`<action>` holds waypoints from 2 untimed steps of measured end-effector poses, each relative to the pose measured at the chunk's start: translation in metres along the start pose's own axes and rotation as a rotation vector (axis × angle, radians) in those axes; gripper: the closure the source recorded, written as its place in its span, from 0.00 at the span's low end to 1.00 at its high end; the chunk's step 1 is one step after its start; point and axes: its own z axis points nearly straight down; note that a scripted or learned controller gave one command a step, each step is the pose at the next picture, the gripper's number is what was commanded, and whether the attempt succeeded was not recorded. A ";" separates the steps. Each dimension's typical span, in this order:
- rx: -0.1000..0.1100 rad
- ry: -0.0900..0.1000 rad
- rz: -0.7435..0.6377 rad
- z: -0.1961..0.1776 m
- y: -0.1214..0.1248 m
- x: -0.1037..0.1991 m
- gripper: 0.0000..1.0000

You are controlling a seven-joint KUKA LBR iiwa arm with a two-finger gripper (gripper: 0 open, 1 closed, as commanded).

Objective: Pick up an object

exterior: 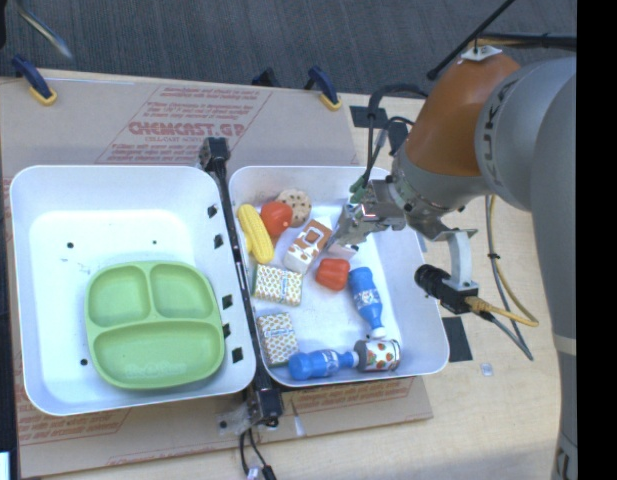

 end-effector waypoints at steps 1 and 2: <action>0.000 0.001 -0.003 0.025 0.060 0.000 1.00; -0.002 0.001 -0.003 0.009 0.100 0.031 1.00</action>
